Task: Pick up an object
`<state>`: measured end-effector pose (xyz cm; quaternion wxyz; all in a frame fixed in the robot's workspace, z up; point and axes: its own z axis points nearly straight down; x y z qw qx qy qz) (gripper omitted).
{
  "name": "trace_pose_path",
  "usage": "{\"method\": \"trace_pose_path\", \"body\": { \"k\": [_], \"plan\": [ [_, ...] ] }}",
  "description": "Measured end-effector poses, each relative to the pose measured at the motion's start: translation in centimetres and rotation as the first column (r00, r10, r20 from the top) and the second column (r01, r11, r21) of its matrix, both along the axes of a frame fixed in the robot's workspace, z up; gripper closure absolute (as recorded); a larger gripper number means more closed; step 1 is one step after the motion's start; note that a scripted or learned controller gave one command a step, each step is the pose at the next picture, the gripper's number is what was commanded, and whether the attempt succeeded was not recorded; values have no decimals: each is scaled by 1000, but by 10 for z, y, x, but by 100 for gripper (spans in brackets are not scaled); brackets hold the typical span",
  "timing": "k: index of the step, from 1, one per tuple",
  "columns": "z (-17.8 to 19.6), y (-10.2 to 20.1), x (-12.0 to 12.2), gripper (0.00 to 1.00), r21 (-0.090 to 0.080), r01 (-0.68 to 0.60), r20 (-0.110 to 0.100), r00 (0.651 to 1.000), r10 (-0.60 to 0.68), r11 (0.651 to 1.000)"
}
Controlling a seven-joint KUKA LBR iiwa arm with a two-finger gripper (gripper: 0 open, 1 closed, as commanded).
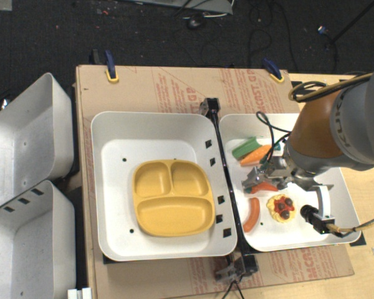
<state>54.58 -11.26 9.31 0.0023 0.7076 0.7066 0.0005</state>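
Jaws (259,180) perhaps hiding something beside sausage (252,214).

1. Two shallow white bins sit side by side on the bench: the left bin (106,185) and the right bin (349,198).
2. One yellow divided tray (172,198), with three compartments, lies in the left bin.
3. One toy sausage (252,214), reddish-orange, lies in the right bin.
4. One small toy pizza (281,207), yellow with dark and red toppings, lies in the right bin.
5. One green block (244,147) lies in the right bin.
6. One orange carrot-like piece (254,156) lies just beside the green block.
7. Two blue-and-yellow clamps hold the bench board's far edge: one left (111,67), one right (273,70).
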Motion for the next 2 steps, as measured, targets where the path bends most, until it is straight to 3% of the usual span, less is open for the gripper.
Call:
{"method": "trace_pose_path", "body": {
  "k": [1,2],
  "plan": [
    [14,1,3,100,1,0,9,1000,0,1000],
    [61,-8,4,100,1,0,0,1000,0,1000]
  ]
}}
